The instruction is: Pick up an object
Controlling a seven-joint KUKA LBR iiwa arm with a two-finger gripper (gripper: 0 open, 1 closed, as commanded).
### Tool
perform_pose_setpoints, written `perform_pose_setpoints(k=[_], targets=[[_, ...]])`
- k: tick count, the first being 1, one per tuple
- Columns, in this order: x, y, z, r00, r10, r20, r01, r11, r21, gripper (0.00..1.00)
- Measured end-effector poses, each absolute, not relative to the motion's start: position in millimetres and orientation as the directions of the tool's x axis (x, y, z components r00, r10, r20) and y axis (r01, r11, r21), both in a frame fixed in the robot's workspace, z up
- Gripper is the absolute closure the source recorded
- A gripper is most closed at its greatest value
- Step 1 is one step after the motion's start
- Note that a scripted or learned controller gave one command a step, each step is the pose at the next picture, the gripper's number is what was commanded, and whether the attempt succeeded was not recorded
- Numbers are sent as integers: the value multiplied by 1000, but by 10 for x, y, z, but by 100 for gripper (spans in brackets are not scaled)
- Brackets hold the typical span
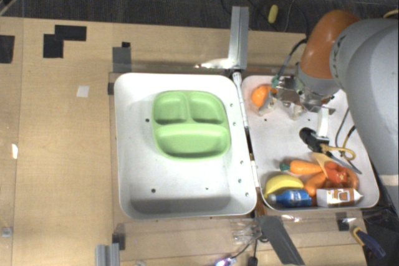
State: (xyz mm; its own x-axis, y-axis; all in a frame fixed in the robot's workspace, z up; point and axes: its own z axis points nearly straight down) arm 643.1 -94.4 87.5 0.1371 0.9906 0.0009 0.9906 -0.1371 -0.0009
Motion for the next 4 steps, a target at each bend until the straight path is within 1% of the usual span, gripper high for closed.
perform_pose_setpoints(k=[1, 2, 3, 4], targets=[[5628, -985, 991, 105, 994, 1, 994, -105, 3, 0], [4928, -1005, 904, 25, 1000, -1, 999, -25, 19, 0], [4966, -983, 1012, 22, 1000, 2, 999, -22, 26, 100], [5719, -520, 1845, 174, 985, 0, 985, -174, 3, 100]])
